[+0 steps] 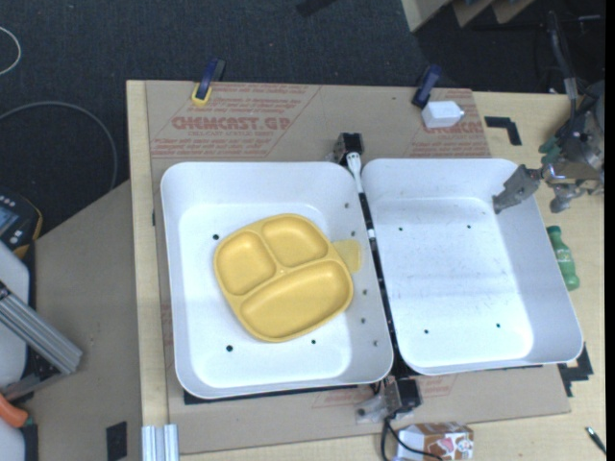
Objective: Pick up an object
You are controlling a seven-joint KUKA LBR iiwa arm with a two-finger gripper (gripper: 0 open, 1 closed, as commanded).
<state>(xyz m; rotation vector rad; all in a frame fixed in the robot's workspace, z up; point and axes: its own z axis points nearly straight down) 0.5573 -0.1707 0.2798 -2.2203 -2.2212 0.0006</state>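
Observation:
A yellow divided plate [283,277] with three compartments lies in the left white bin [192,200], right of its middle. A small pale yellow piece [349,254] pokes out from under the plate's right edge. My gripper [538,194] hangs over the far right corner of the right white bin [461,353], well away from the plate. Its fingers [513,189] are spread open with nothing between them. The orange-banded arm is cut off by the frame's right edge.
A green bottle-like object [564,255] lies on the bench just outside the right bin's right wall. A white block [442,114] and two blue clamps [207,80] sit along the far edge of the cardboard. A black divider clip [350,147] joins the bins.

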